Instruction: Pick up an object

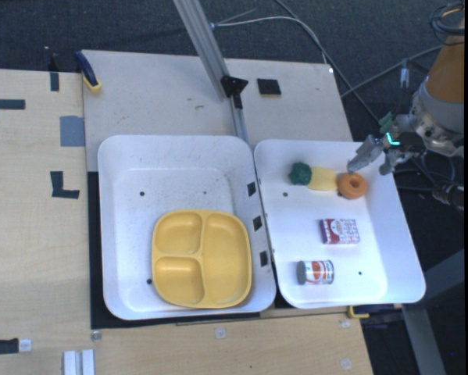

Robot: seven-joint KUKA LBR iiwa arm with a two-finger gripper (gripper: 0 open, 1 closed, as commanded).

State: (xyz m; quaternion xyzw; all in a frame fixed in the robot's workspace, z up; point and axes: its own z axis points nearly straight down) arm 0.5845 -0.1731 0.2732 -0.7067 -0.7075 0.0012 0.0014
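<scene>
**Mia:** Camera view looks down on two white bins on the counter (30,209). Is the picking up done yet?

**Ben:** No, I think it has not really started. The tool (372,159) hangs over the top right edge of the right bin (398,280), up above the things. Nothing is between its fingers. I can't tell how wide it is open, it is too small and blurry.

**Mia:** So what is left?

**Ben:** All of it, I'd say. It has to go down, grab one thing, and lift it.

**Mia:** Which thing could it take?

**Ben:** The orange donut (351,185) is the closest. It lies just below the tool, near the right wall of the bin. It is round with a hole in the middle.

**Mia:** What is next to it?

**Ben:** A pale yellow block (323,179) touches it on the left, or almost. Then comes a dark green lump (300,173), right beside the yellow one. The three make a little row.

**Mia:** And lower down?

**Ben:** A small red and white box (339,231) lies flat in the middle. Below it a little can (316,272) lies on its side, red and white too. Both sit apart from the row.

**Mia:** What about the left bin (116,170)?

**Ben:** It holds a yellow plate (201,258) with parts in it. The tool is far from that.
</scene>
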